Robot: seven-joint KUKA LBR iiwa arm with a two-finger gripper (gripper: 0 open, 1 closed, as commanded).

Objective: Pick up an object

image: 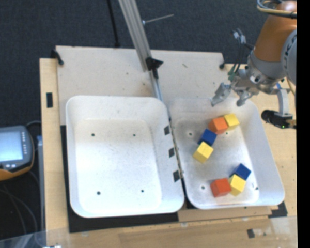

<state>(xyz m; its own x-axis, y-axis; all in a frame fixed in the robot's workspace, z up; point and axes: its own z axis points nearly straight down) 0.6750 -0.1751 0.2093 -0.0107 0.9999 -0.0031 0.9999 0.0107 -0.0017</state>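
Grey arm with an orange band

The arm (pixel 273 40) carries a broad orange band above a grey metal wrist; thin cables run beside it, and the gripper (pixel 231 97) ends in two pale grey fingers.

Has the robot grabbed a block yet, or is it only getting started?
Only getting started. The claw hangs open over the right bin's far edge with nothing between its fingers. All six blocks lie in that bin; the closest are the orange block and yellow block. Lowering, gripping and lifting are all left.
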